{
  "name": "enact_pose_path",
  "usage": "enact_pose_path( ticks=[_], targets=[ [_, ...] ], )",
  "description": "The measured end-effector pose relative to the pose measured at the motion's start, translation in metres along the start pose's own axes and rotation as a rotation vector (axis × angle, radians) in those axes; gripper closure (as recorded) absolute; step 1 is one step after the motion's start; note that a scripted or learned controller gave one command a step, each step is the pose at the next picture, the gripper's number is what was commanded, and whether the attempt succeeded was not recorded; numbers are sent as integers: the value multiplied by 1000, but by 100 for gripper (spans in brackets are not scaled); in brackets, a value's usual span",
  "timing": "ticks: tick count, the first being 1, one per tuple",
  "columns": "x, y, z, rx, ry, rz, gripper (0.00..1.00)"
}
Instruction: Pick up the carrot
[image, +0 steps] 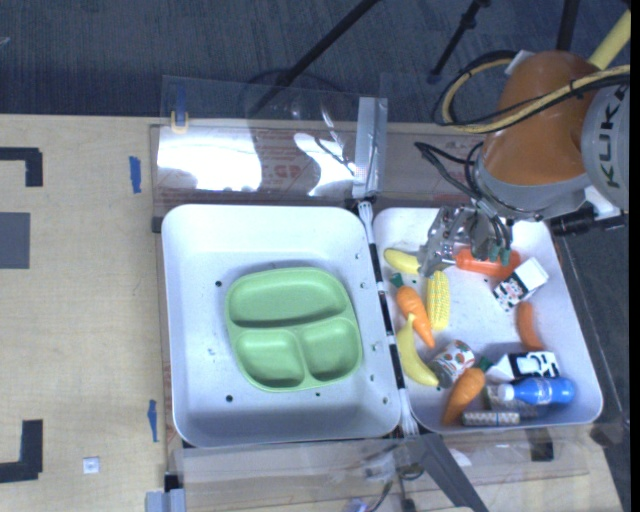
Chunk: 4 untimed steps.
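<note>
Two carrots lie in the right bin (575, 330). A small orange one (414, 313) rests near the bin's left wall, between a yellow banana (400, 262) and a corn cob (438, 300). A larger carrot with a green top (465, 391) lies near the front edge. My gripper (465, 242) hangs over the bin's back part, above and to the right of the small carrot and apart from both carrots. A flat red-orange piece (484, 266) lies just under it.
The right bin also holds a second banana (416, 362), a small round can (455, 355), a blue bottle (541, 392), a black-and-white box (535, 362), a white box (521, 283) and an orange sausage shape (527, 325). A green divided plate (295, 326) sits in the left bin (190, 300).
</note>
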<state>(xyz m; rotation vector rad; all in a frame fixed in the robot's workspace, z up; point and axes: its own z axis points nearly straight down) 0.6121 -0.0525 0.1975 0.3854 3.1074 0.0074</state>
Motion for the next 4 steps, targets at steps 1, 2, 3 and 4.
enact_pose_path(
  ticks=[1,2,3,4],
  targets=[
    [6,-42,-64,5,1,259,100],
    [6,-43,-64,5,1,259,0],
    [46,-41,-101,5,5,92,0],
    [33,-11,-2,4,6,60,0]
  ],
)
